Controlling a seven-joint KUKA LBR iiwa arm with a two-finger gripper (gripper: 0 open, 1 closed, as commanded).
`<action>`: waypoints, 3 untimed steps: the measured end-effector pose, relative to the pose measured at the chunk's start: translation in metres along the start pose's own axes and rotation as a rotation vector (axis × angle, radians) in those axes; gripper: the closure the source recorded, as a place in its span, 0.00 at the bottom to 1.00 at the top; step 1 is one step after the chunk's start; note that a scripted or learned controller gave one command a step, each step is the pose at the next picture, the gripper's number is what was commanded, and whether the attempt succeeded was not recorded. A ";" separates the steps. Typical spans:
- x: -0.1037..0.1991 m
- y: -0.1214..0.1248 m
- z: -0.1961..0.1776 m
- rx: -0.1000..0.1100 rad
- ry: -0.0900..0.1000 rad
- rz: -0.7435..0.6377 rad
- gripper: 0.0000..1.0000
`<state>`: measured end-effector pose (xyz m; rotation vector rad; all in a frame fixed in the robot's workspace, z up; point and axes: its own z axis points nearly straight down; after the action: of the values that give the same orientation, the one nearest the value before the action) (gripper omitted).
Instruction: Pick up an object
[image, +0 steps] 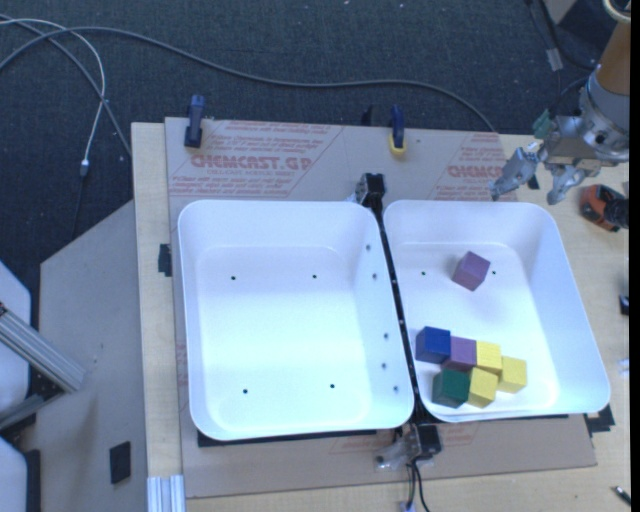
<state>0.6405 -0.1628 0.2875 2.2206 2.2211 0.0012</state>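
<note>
My gripper (537, 178) hangs at about two o'clock in the camera view, above the far rim of the right bin (575, 300) and a little outside it. Its fingers are spread apart with nothing between them, so I count the pick as not yet begun: no block is lifted, none is touched.

Everything I could take sits in the right bin. A purple block (471, 270) stands alone, tilted, at roughly seven o'clock from the gripper and well apart from the others. The rest are bunched toward the bin's near end, at about five o'clock from its middle: a blue block (433, 344), a second purple (463, 351), a green one (452, 386), and yellow blocks (497, 373) pressed together, faces touching. The left bin (200, 330) holds nothing I would go for.

From here I judge that the whole task is still ahead: bring the arm over a block, lower, close, lift. The lone purple block looks like the better target, since there is free floor all around it for the fingers to come down on either side. Its tilt may matter; the fingers would want to line up with two opposite faces or it could twist out. The cluster is riskier, as a finger would likely land on a neighbour instead of slipping between blocks.
</note>
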 end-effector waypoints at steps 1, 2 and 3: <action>0.000 0.021 0.131 0.009 0.002 0.000 0.00; 0.002 -0.008 0.200 0.008 0.001 0.000 0.00; 0.002 -0.006 0.186 0.000 0.000 0.000 1.00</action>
<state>0.6347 -0.1611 0.1017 2.2204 2.2207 0.0015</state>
